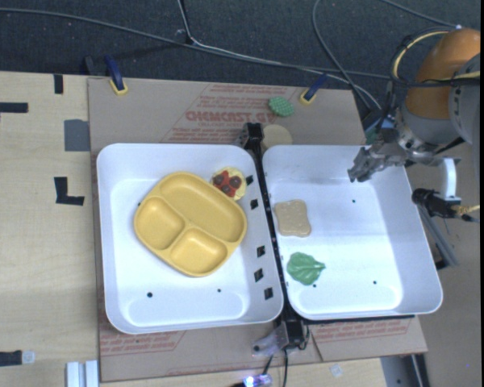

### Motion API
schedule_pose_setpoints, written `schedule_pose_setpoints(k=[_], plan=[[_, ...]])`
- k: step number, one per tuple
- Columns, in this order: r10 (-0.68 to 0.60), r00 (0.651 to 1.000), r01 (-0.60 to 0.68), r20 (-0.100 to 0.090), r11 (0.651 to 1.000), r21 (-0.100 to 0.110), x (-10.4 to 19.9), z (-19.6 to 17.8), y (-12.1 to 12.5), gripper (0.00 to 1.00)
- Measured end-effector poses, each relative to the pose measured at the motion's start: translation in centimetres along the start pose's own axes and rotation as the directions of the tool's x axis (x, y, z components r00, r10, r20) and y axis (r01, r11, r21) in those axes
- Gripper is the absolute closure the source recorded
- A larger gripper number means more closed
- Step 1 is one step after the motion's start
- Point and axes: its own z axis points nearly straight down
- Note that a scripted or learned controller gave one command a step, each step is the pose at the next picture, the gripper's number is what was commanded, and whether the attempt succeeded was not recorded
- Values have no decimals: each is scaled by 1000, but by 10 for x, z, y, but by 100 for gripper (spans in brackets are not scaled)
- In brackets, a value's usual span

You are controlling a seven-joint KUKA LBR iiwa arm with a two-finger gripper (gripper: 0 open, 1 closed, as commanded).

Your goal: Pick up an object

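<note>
In the right bin (403, 240) lie a tan slice of toast (292, 218) near the left wall and a green leaf-shaped piece (305, 268) below it. The left bin (117, 240) holds a yellow divided plate (190, 222) with a small red and yellow food piece (228, 181) at its upper right edge. My gripper (360, 170) hangs over the upper right part of the right bin, well to the right of the toast, and nothing shows between its fingers.
A small green waffle-like piece (281, 106) and a pale disc (276, 135) lie on the cardboard behind the bins. Black clips run along the divide between the bins. Cables cross the dark floor at the back.
</note>
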Motion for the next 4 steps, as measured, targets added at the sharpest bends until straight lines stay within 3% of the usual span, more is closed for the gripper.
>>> schedule_pose_setpoints(k=[2,4], plan=[[-1,1000,1,1,1000,-1,-5,-96,13,100],[-5,1000,5,-2,1000,6,106,-88,-6,100]])
